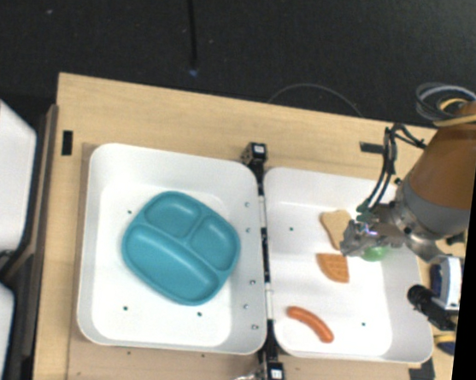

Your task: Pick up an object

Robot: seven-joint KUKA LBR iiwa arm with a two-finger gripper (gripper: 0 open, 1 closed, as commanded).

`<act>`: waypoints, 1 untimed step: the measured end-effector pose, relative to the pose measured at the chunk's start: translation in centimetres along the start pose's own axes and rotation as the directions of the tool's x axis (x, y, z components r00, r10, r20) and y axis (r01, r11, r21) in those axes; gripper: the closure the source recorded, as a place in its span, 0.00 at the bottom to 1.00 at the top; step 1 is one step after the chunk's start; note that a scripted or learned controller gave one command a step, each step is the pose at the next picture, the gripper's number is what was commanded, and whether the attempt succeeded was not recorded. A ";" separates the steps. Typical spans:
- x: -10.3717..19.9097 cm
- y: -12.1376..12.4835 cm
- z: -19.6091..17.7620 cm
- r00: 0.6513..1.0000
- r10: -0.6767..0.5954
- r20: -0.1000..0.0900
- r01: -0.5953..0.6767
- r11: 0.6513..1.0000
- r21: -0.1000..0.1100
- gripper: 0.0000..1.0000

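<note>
Fingers (361, 240) of the arm were lowered into the right bin (289, 337); their state could not be told. An orange wedge (333, 266), judged light, stiff, was placed just near of them.

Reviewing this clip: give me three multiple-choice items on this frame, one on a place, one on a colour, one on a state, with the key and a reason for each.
1. Where does the divided plate lie?
A. in the left bin
B. in the right bin
C. on the bare bench

2. What colour is the divided plate?
A. red
B. teal
C. yellow

3. How does the sausage lie?
A. flat on the right bin's floor
B. on the plate
C. hung from the arm

Key: 1 A, it fills the middle of the left bin. 2 B, its surface is blue-green throughout. 3 A, it rests near the front edge of the right bin, apart from the gripper.
</note>
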State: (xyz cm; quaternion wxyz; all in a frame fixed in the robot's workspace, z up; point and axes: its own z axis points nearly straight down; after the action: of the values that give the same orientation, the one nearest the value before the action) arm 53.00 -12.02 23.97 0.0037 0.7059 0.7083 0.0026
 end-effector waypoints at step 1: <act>-0.1 0.2 -2.2 1.000 -0.001 -0.001 0.001 1.000 0.004 1.00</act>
State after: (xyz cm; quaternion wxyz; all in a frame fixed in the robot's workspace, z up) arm 53.15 -12.09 26.20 0.0019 0.7057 0.7085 0.0015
